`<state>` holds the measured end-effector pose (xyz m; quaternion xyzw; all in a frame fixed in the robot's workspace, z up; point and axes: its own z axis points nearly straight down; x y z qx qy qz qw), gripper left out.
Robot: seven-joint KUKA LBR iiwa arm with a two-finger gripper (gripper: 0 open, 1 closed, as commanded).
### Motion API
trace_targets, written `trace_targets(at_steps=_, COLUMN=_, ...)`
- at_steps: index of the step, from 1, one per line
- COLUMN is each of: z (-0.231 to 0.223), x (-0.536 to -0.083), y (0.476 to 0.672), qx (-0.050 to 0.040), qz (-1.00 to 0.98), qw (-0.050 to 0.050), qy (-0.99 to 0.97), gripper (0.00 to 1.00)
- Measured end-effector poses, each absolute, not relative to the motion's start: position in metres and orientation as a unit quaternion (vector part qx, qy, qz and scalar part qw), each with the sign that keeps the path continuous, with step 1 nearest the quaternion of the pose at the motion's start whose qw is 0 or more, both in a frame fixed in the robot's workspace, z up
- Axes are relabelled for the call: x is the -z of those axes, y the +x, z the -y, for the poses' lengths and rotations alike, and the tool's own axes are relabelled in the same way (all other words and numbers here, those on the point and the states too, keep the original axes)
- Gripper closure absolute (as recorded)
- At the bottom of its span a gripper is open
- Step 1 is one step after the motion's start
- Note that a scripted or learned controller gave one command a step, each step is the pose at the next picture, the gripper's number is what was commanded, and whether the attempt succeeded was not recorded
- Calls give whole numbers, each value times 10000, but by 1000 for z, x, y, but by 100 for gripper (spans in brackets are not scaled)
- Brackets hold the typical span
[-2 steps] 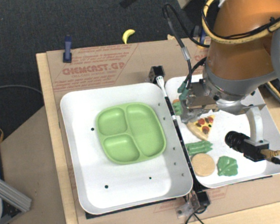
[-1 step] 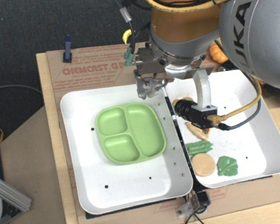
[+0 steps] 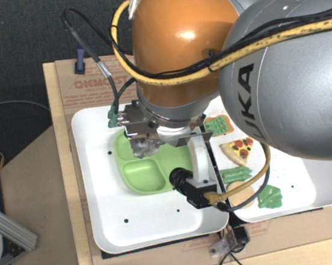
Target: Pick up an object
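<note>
The arm's tool hangs low over a light green divided tray lying in the left bin, toward the bin's inner edge; whether it is open or closed I cannot tell. In the right bin lie a pizza slice and green toy pieces near the front edge.

We read two bits of text. On the grey arm, large black letters "KU" run sideways down the casing, prob. the start of the KUKA brand; rest is out of sight. On the cardboard sheet, just left of the arm's orange band, faded red print shows a headline and smaller lines below, too blurred to make out.
</note>
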<state>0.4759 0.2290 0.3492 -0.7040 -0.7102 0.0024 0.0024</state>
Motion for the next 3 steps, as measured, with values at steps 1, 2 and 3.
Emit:
trace_targets(at_steps=1, z=-224, x=-494, y=488, qx=93, qz=7076, qw=-33, qy=-7065, gripper=100)
trace_targets(at_steps=2, z=-157, x=-442, y=487, qx=-29, qz=7048, qw=12, qy=-7094, gripper=100)
trace_targets(at_steps=3, z=-213, x=-358, y=478, qx=-41, qz=7089, qw=24, qy=-7053, gripper=100)
